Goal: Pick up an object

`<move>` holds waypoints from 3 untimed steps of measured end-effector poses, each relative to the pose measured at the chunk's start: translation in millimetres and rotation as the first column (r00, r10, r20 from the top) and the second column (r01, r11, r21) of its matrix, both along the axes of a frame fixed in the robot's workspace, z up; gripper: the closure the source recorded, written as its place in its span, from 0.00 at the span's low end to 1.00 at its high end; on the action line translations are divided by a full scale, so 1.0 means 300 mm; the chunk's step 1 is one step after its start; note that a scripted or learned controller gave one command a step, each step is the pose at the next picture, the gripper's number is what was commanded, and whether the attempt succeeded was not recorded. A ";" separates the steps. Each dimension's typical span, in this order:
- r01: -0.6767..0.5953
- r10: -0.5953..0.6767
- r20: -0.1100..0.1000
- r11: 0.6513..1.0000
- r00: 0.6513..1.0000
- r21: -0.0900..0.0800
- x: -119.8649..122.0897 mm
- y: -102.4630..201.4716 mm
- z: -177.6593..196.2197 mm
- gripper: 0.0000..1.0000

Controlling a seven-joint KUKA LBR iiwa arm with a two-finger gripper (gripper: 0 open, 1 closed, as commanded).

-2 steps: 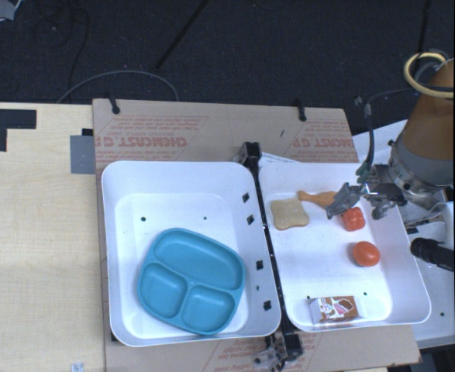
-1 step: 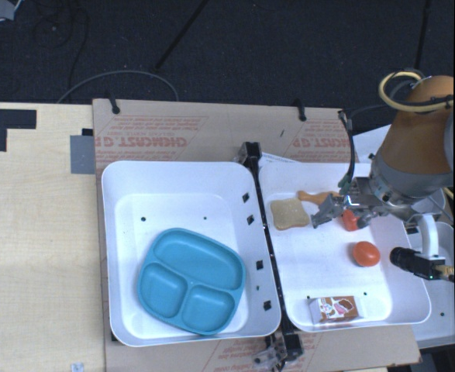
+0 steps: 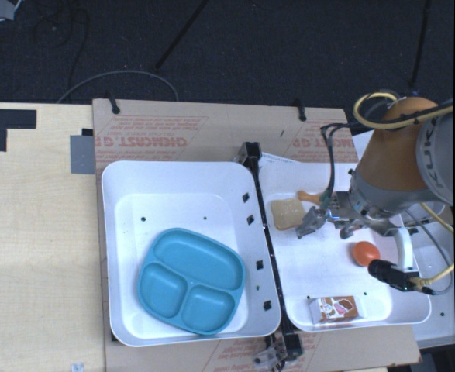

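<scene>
Over the right bin (image 3: 413,308), the gripper (image 3: 320,222) hangs low with fingers spread, pinching nothing, just beside the tan sponge (image 3: 287,214). Approach step is in hand. Next move, by judgement: centre over the sponge, descend, close.

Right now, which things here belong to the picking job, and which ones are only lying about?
Belong to the job:
- claw, low in the right bin
- tan block, just left of the claw
- orange ball
- small printed packet, near the front wall

Only lying about:
- blue divided plate, in the left bin
- cables on the dark floor behind
</scene>
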State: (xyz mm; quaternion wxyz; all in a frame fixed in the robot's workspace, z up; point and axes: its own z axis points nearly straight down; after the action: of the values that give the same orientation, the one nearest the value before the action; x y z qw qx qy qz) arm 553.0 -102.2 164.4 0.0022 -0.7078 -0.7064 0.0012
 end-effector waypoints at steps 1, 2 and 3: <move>-0.002 0.002 0.000 1.000 1.000 0.000 0.003 0.003 -0.137 0.00; 0.004 -0.004 -0.003 1.000 1.000 0.000 0.000 -0.002 -0.106 1.00; -0.003 0.003 0.005 1.000 1.000 -0.002 0.008 -0.013 0.099 1.00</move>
State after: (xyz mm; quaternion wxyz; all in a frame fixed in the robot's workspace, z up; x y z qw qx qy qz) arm 555.4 -106.0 194.2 -0.0001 -0.7067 -0.7075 0.0000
